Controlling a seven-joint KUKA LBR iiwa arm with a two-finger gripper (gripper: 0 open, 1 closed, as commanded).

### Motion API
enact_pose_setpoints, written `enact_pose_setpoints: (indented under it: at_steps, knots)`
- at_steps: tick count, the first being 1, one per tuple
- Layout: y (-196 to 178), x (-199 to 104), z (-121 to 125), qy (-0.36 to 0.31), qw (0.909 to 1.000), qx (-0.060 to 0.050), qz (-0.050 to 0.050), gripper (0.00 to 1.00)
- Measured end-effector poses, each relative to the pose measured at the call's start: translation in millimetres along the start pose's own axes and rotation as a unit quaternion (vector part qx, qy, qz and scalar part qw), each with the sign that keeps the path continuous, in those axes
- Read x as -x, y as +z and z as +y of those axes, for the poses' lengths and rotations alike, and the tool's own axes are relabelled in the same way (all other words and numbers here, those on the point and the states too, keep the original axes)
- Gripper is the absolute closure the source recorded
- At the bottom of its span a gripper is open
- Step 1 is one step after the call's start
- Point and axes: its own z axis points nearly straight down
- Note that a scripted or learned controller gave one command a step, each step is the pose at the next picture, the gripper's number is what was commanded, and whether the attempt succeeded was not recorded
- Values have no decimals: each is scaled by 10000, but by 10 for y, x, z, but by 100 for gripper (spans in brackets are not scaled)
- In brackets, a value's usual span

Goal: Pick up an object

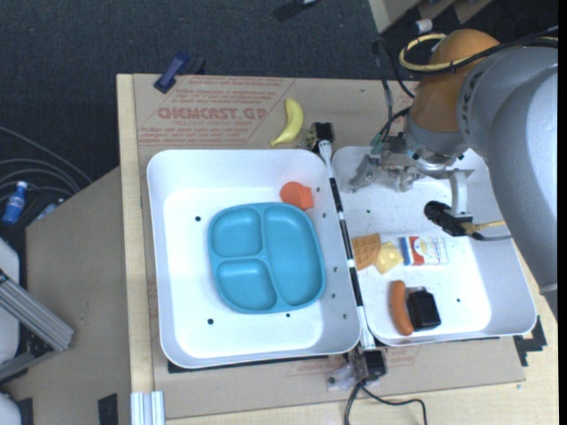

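The right bin (pixel 496 321) holds the candidates: a waffle (pixel 365 249) touching a yellow wedge (pixel 386 257), a small carton (pixel 423 251) just beside them, and nearer the front rim a sausage (pixel 400 307) lying against a black block (pixel 423 309). The left bin (pixel 177 317) carries a blue tray (pixel 266 257) and an orange lump (pixel 298 195) at the tray's far corner. A banana (pixel 289 122) lies on the table (pixel 213 104) beyond the bins. The pincer (pixel 386 172) hangs over the far part of the right bin, nothing visible between its fingers; whether they stand wide or narrow cannot be told from this angle. Judgement: the sausage is the likeliest pick, probably a light toy, smooth and rounded, liable to roll or slip unless taken across its middle; the block touching its right side may obstruct one finger. The carton looks light and stiff, flat-sided, best taken across its short width. All these pieces lie nearer the front of the bin than the pincer, well apart from it, with the sausage farthest.
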Motion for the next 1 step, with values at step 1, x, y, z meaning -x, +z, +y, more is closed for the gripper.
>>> enact_pose_setpoints:
  at_steps: [1]
  knots:
    - [4, 57, -565, 10, 10000, -20, 6, 0]
